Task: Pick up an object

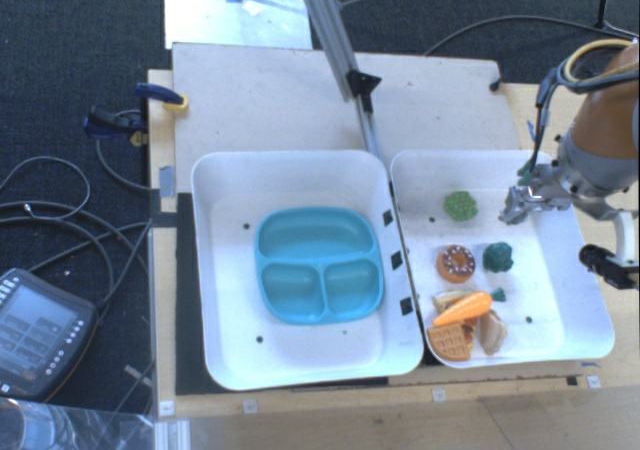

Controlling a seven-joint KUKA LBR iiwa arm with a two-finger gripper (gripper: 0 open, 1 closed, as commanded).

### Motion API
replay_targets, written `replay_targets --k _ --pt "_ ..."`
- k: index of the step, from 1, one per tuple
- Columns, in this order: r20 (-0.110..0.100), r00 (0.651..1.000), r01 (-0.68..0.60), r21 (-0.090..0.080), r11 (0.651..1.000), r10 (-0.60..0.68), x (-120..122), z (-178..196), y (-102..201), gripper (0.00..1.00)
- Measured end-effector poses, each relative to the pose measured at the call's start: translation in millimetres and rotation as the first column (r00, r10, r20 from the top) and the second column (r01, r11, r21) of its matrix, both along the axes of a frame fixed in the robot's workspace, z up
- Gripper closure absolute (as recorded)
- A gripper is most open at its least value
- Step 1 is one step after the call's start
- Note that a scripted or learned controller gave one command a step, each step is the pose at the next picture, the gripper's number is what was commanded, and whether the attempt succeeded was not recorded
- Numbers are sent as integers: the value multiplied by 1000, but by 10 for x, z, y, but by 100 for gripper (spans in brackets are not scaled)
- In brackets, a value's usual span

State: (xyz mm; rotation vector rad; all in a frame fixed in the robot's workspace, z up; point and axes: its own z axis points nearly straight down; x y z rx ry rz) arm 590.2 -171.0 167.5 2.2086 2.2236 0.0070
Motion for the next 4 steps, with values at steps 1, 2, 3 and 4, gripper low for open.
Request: replay_targets --k 1,2,3,4 --pt "1 1000 -2 0 1000 2 26 632 61 100" --pt "-2 1000 -2 1 1000 2 41 910 60 100" --pt "-8 1000 -4 4 1000 4 -104 911 672 100" --pt "-8 1000 -4 4 1000 4 -321 844 1252 100"
